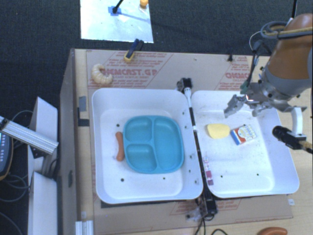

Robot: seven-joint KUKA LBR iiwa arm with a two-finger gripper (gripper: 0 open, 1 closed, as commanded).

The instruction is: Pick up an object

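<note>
In the right bin (254, 180), a yellow wedge-shaped piece (217, 130) lies beside a small red, white and blue box (243, 133). The left bin (105, 180) carries a blue divided plate (153, 143) with an orange sausage (119, 146) along its left side. My gripper (247, 106) hangs over the back of the right bin, just above and behind the box. It is open, with one finger (234, 105) splayed left and nothing between the two.
On the cardboard behind the bins lie a beige ridged toy (101, 74) and a yellow-and-blue tool (132, 50). A black clamp (185, 85) sits where the bins meet. A black cylinder (288, 136) juts over the right bin's right rim.
</note>
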